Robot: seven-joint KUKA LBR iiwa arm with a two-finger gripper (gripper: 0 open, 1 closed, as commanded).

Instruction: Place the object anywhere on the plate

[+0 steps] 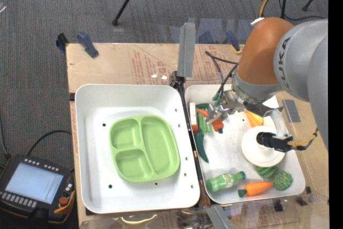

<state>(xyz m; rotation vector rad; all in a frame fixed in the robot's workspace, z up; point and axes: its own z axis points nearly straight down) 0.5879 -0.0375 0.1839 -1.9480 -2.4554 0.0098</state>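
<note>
1. Hand [216,115]: I see it low over the upper left part of the right bin [298,169]; I cannot tell how its grip stands, nor whether it has hold of anything
2. Small orange-red piece [217,125]: just below the hand, touching or nearly so
3. Plate [143,147]: green, three compartments, lying flat in the left bin [88,131], well apart from the hand
4. Right bin contents: dark green pepper [201,148] by the left wall; green bottle [225,181], carrot [256,188] and broccoli [282,180] along the near edge; white round dish [256,150] at the right
5. Table [123,61]: brown board under both bins
</note>
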